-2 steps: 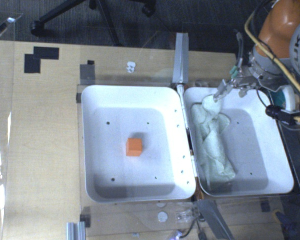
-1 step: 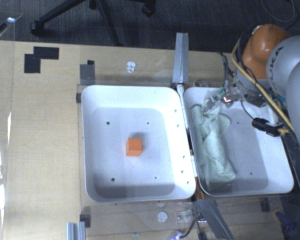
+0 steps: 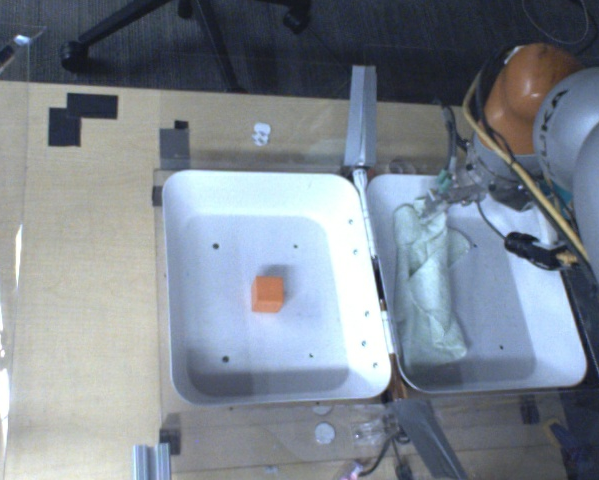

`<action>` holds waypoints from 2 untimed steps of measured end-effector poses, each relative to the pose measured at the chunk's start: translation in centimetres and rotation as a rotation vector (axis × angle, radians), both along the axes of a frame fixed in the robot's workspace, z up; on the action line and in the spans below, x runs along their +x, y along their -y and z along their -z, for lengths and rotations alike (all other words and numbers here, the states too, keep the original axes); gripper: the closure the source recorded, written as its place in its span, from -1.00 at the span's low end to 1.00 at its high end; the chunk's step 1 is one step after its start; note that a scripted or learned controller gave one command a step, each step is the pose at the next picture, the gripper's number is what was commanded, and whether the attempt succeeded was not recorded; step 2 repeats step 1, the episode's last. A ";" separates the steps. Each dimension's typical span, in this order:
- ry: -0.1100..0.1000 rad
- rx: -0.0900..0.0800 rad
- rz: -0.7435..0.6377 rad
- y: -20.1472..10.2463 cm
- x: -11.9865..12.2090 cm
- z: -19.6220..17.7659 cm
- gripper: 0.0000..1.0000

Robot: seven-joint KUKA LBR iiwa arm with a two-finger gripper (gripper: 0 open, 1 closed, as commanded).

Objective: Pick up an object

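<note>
A small orange cube lies near the middle of the left white bin. A pale green crumpled cloth stretches along the left side of the right white bin, from its far end toward the near wall. My gripper hangs at the far end of the right bin, right at the cloth's top corner. The cloth's upper end rises toward it. The grey arm with its orange band comes in from the upper right.
A metal divider post stands behind the seam between the bins. Black and yellow cables run over the right bin's far right side. Black markers lie on the wooden bench at the left. A chair base sits on the floor beyond.
</note>
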State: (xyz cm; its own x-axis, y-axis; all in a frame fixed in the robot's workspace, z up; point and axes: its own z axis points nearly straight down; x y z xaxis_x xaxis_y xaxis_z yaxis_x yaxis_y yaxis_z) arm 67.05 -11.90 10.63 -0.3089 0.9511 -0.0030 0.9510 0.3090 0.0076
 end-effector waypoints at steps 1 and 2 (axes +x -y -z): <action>-0.004 -0.001 -0.171 -6.8 0.0 -12.7 1.00; -0.004 -0.001 -0.171 -6.8 0.0 -12.7 1.00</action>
